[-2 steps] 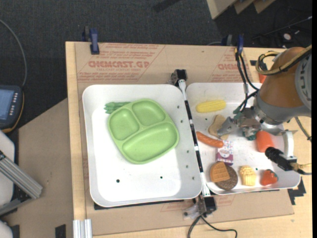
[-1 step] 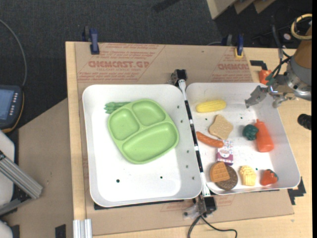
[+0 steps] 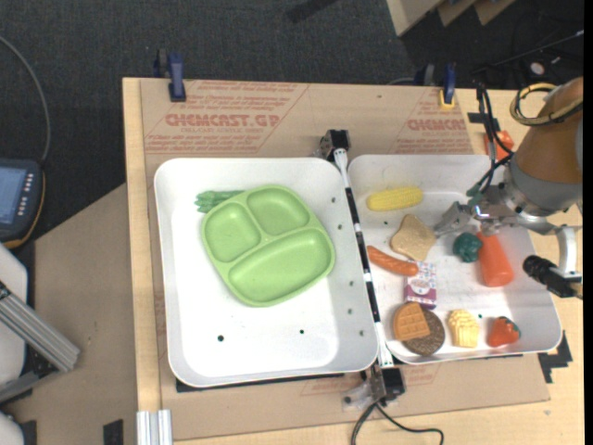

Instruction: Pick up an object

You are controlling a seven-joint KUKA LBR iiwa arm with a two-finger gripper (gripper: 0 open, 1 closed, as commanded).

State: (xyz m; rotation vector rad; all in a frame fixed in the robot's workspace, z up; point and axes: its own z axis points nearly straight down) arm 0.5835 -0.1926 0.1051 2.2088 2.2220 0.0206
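The right bin [image 3: 547, 327] holds several toy foods: a yellow corn cob [image 3: 395, 197], a bread slice [image 3: 412, 239], a red-orange sausage [image 3: 391, 261], a pink carton [image 3: 422, 284], a round brown waffle [image 3: 418, 327], a small yellow piece [image 3: 462, 328], a red piece [image 3: 503, 331], an orange carrot-like piece [image 3: 496, 259] and a teal piece [image 3: 466, 245]. My gripper [image 3: 466, 219] hangs in the upper right part of this bin, just above the teal piece and right of the bread slice. I see nothing held in it.
A green divided plate [image 3: 269, 244] lies in the left bin [image 3: 185, 323], with a green leafy toy [image 3: 210, 199] at the plate's upper left edge. A black divider strip [image 3: 357, 239] runs between the bins. The arm [image 3: 551, 156] crosses the right bin's far right side.
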